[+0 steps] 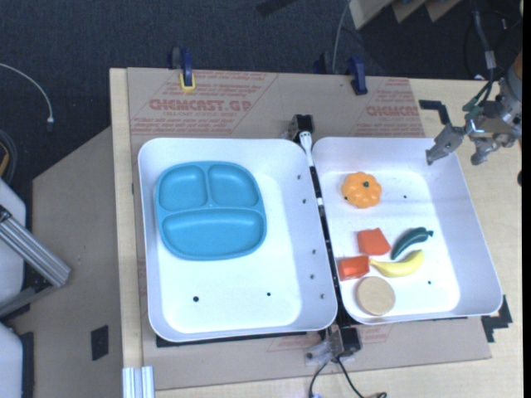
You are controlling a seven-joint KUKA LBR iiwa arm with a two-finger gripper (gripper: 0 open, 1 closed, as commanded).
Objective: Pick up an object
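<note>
Pumpkin (362, 190) left of the open, empty gripper (461, 148) seems light and smooth, so we would grasp its sides.

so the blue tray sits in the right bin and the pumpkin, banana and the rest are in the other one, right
Not quite: the camera view shows the blue tray in the left bin. The pumpkin, banana and the rest are in the other one, the right bin.
</note>
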